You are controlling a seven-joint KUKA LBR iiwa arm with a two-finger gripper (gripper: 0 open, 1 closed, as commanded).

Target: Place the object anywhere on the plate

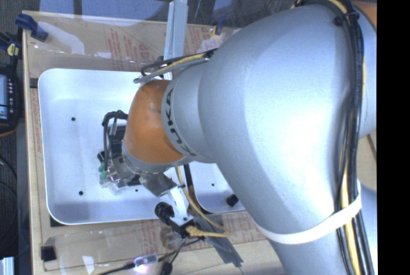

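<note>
the grey arm (269,113) fills much of the left white bin (57,139), its claw (114,172) low over the bin's floor near the middle. whether the claw is clenched or released, i cannot tell. the object and plate are hidden, so weight, stiffness and grip point can't be judged.

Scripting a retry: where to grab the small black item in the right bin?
Take the small black item across its whole body, from straight above: it looks compact and roundish, lying low near the curved wall of the right bin, which likely blocks a sideways approach.
</note>
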